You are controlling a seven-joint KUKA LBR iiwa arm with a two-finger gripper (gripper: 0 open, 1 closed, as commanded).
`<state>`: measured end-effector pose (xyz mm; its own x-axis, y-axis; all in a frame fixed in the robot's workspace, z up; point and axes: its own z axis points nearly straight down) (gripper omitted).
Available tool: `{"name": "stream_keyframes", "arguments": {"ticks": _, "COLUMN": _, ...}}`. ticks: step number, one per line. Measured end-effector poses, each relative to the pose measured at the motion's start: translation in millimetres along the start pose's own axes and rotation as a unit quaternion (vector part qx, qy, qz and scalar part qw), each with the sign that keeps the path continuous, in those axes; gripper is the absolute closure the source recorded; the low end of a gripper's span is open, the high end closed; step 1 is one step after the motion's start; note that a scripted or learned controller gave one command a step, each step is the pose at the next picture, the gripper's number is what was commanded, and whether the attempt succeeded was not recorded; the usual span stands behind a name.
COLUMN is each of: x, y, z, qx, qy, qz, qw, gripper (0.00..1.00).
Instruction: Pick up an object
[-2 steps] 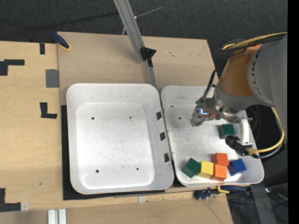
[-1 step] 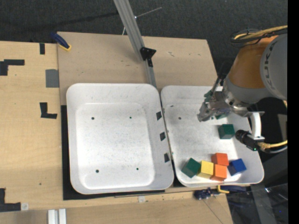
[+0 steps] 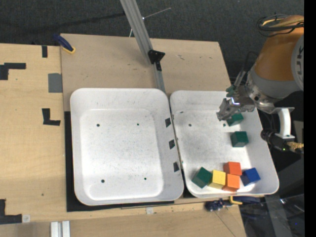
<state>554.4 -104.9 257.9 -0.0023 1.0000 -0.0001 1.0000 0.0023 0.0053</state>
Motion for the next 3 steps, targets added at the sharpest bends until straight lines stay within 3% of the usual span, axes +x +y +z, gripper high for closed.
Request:
{"name": "stream_keyframes", "arguments": {"ticks": 1, "x": 57.3, "y": -5.5, "z": 3.9, "qx": 0.003, "qy": 0.001, "qz": -0.002, "qw": 1.0000, "gripper": 1.00}}
{"name": "stream_keyframes", "arguments": {"ticks": 3, "x": 164.6, "y": 15.4, "z": 21.7, "qx": 0.003, "qy": 0.001, "qz": -0.003, "qw": 1.0000, "gripper": 1.00}}
